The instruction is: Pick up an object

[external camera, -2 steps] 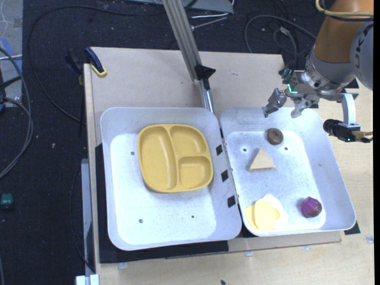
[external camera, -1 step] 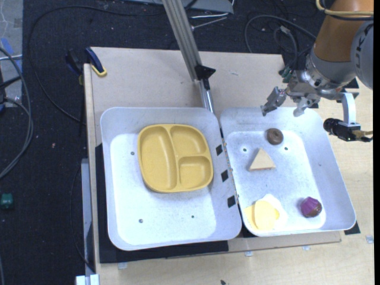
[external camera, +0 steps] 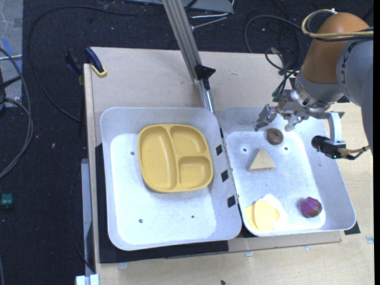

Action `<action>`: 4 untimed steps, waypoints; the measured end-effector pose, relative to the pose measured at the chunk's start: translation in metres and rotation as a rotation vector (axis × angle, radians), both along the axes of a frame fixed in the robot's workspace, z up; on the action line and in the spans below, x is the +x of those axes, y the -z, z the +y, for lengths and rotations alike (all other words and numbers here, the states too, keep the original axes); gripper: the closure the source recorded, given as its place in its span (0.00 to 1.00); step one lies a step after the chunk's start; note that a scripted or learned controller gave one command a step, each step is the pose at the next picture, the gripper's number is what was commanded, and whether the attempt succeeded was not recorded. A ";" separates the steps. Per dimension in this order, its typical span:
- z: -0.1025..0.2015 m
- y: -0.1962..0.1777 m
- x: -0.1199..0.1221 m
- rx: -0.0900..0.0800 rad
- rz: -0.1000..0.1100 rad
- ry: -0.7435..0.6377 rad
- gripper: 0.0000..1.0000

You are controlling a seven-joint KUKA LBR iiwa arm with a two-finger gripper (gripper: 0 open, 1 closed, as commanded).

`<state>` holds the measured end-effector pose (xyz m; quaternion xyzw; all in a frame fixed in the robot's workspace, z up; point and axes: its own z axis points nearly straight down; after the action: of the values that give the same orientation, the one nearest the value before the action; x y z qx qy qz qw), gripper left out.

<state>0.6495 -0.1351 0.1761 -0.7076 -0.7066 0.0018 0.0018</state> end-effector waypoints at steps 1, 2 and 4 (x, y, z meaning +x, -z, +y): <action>0.002 0.064 0.001 0.000 0.000 -0.001 0.00; 0.003 0.082 0.003 -0.002 -0.008 -0.001 0.00; 0.009 0.012 -0.001 -0.001 -0.011 -0.004 1.00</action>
<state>0.6482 -0.1256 0.1641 -0.7061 -0.7081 -0.0019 -0.0025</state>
